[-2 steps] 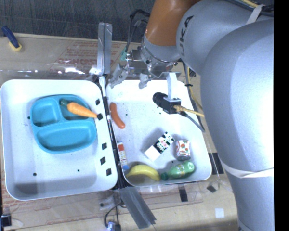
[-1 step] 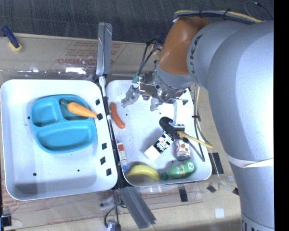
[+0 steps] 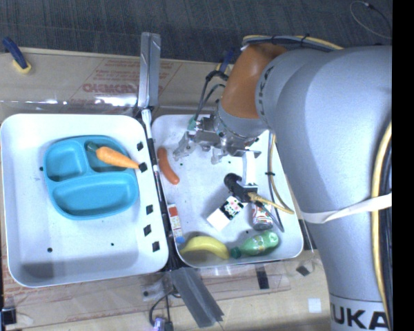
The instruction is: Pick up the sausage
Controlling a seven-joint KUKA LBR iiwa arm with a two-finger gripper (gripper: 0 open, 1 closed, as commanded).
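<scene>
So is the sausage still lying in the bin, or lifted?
Lying in the right bin: the sausage rests flat near its left wall, gripper apart from it.

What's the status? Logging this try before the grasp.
Gripper over right bin, right of sausage. Sausage flat by left wall, ungrasped. Nothing on it; banana well clear.

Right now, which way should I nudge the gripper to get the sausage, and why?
Probably shift the gripper toward the right bin's left wall and lower it: the sausage lies there, apart from the other items, and nothing shows between the fingers.
</scene>
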